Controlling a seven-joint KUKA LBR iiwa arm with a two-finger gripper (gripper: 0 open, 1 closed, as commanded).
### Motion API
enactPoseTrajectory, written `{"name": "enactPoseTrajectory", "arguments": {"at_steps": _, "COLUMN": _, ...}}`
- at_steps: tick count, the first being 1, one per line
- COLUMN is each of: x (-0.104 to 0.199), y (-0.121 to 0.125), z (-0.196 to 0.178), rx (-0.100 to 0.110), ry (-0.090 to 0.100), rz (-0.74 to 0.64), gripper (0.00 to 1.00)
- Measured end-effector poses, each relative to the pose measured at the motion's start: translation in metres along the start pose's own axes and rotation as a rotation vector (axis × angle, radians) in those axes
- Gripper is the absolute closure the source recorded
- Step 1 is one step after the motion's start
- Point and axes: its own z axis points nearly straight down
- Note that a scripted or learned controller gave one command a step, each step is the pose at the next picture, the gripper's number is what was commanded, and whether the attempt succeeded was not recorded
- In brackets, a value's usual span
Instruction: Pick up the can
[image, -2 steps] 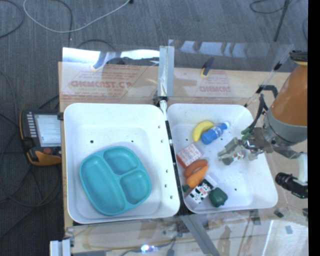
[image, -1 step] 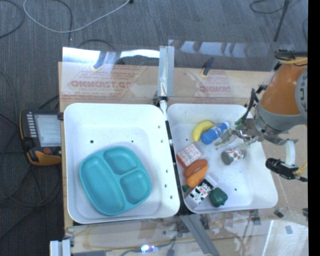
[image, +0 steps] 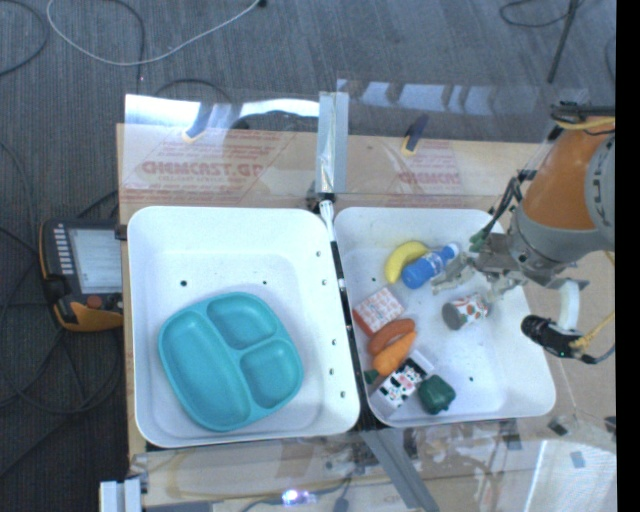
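Note:
The can (image: 465, 312) is small and grey with a red-and-white label. It lies on its side in the right bin (image: 510, 385), right of centre. My gripper (image: 473, 284) hangs just above the can and slightly behind it, reaching in from the right. Its fingers are spread open with nothing between them; one fingertip (image: 447, 279) points left toward the blue bottle, and the other (image: 496, 293) sits right of the can. The can rests on the bin floor, not held.
In the right bin, a yellow banana (image: 404, 258) and blue bottle (image: 430, 266) lie left of the gripper. A red-white box (image: 378, 308), orange item (image: 392, 341), black-white box (image: 401, 384) and green block (image: 436, 395) crowd its left front. A teal divided plate (image: 230, 358) fills the left bin.

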Motion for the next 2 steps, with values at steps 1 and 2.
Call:
{"name": "enactPoseTrajectory", "arguments": {"at_steps": 1, "x": 0.006, "y": 0.044, "z": 0.054, "rx": 0.002, "ry": -0.001, "rz": 0.088, "gripper": 0.0}}
{"name": "enactPoseTrajectory", "arguments": {"at_steps": 2, "x": -0.021, "y": 0.007, "z": 0.067, "rx": -0.018, "ry": 0.004, "rz": 0.061, "gripper": 0.0}}
